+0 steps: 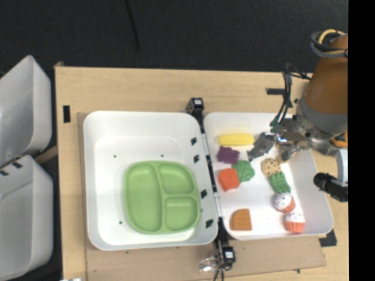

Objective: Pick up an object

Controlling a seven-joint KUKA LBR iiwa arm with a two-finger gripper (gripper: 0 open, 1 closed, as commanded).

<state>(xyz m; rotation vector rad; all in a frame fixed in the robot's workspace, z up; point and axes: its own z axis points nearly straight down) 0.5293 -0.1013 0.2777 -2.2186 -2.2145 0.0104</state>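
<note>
Gripper (270,148) hangs low over the right bin (310,215), fingers spread apart and holding nothing, arm slanting in from the right. Just beneath sits a tan cookie (270,167); yellow corn (236,139) lies just left.

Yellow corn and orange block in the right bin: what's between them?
In the camera view, a purple piece sits between the yellow corn and the orange block; a green piece lies just beside the block.

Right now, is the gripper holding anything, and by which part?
Nothing is held. The gripper hangs open above the right bin, near the cookie.
</note>
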